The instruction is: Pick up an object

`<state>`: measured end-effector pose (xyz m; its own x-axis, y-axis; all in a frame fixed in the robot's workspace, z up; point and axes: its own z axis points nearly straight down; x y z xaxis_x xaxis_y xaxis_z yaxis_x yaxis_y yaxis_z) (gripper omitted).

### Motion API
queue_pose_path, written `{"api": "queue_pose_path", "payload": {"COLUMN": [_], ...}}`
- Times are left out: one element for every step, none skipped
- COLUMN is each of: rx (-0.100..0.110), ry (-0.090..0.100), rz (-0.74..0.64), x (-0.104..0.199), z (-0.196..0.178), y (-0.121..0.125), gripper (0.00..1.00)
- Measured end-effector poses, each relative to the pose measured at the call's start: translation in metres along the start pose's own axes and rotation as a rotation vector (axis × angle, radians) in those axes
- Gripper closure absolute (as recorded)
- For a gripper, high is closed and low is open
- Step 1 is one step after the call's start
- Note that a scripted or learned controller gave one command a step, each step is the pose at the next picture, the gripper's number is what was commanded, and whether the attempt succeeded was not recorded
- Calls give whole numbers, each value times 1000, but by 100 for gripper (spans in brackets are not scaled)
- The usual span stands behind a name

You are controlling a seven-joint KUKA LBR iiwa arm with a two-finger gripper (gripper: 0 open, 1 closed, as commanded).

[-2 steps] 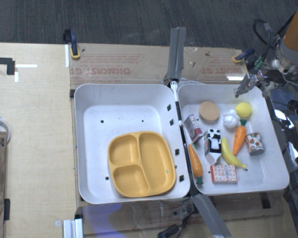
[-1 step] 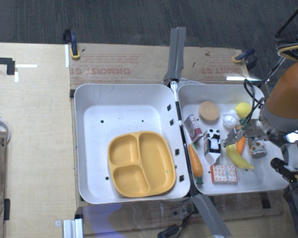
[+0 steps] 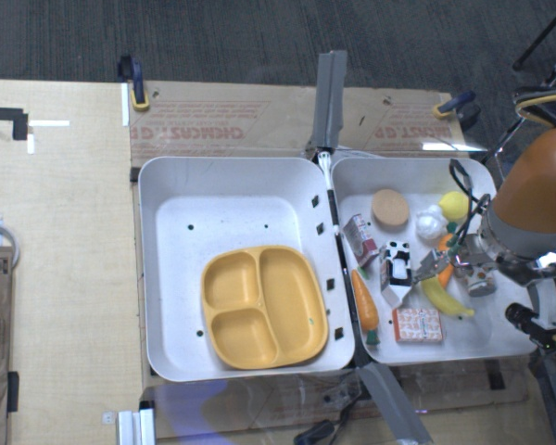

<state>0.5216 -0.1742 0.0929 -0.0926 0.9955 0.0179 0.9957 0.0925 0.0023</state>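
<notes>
The right bin (image 3: 500,341) holds several small objects. My gripper (image 3: 442,265) reaches in from the right and hangs low over the upper end of a yellow banana (image 3: 448,299). Left of it lies a black-and-white toy (image 3: 398,263), and below that a red patterned card (image 3: 417,325). An orange carrot (image 3: 365,304) lies along the bin's left wall. Farther back are a tan round disc (image 3: 390,208), a white ball (image 3: 429,222), a yellow lemon (image 3: 455,204) and a silver-red packet (image 3: 359,238). Nothing is visibly held.
A yellow divided plate (image 3: 264,315) lies in the left bin (image 3: 167,202). A grey divider post (image 3: 329,100) stands between the bins at the back. The arm's orange band (image 3: 537,179) overhangs the right bin's right edge. Cardboard (image 3: 259,119) lies behind the bins.
</notes>
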Motion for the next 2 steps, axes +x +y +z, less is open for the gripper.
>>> {"api": "queue_pose_path", "payload": {"rx": [-1, 4], "ry": [-9, -18], "rz": [5, 49], "x": [-4, 44], "z": [-9, -109], "y": [-1, -16], "gripper": [100, 100]}}
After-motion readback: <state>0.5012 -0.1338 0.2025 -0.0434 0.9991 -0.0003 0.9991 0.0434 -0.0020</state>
